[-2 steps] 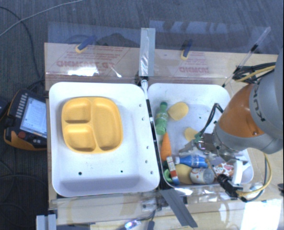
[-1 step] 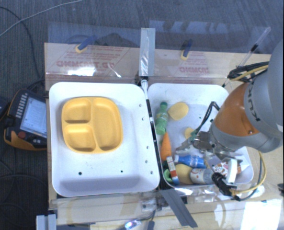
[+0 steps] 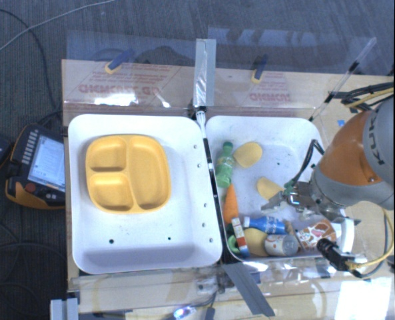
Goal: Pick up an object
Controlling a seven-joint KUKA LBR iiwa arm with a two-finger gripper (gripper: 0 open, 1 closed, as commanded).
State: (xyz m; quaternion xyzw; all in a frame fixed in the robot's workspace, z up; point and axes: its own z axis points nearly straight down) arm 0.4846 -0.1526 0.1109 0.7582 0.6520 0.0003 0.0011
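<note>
The right bin (image 3: 277, 129) holds several small objects. A green bottle (image 3: 224, 164) lies by its left wall, with a yellow lemon-like piece (image 3: 248, 153) beside it. A second yellow piece (image 3: 268, 187) sits mid-bin. An orange carrot (image 3: 230, 204) lies along the left wall. At the front are a blue-labelled tube (image 3: 267, 225), a pale yellow piece (image 3: 254, 235), a small can (image 3: 235, 234) and a red-and-white packet (image 3: 315, 234). My gripper (image 3: 287, 201) hangs low over the bin's middle right, just right of the second yellow piece.
The left bin (image 3: 84, 245) holds a yellow divided plate (image 3: 127, 173). A teach pendant (image 3: 34, 169) lies on the floor at the left. Cables (image 3: 360, 95) run behind the arm at the right. Clear panels stand behind both bins.
</note>
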